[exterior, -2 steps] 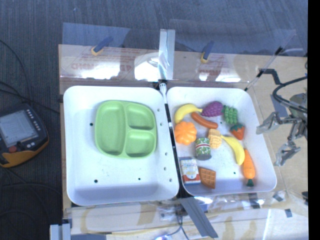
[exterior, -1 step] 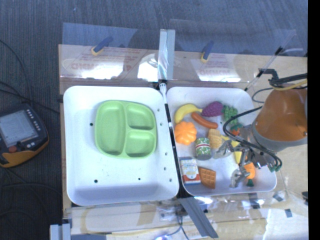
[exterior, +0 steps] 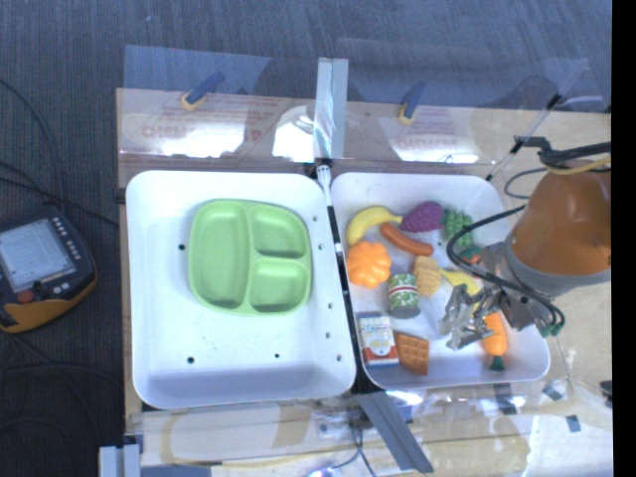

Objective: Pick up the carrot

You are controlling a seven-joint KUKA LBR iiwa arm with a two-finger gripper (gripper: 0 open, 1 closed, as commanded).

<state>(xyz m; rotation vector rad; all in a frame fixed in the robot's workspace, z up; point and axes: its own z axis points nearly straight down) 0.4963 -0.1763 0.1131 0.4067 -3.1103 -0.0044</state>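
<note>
The carrot (exterior: 494,335) is a small orange toy with a green top, lying near the front right corner of the right bin (exterior: 517,371). My gripper (exterior: 467,323) hangs low over that corner, and its metal tip sits right against the carrot's left side. From this angle I cannot say whether the carrot is between its parts or only beside them. The arm's orange band (exterior: 566,225) hides the bin's right wall.
Packed into the right bin are a banana (exterior: 366,223), sausage (exterior: 407,238), purple grapes (exterior: 424,216), broccoli (exterior: 457,226), pumpkin (exterior: 369,263), can (exterior: 403,293), carton (exterior: 375,336) and waffle (exterior: 412,352). A green divided plate (exterior: 250,256) lies in the left bin (exterior: 169,366).
</note>
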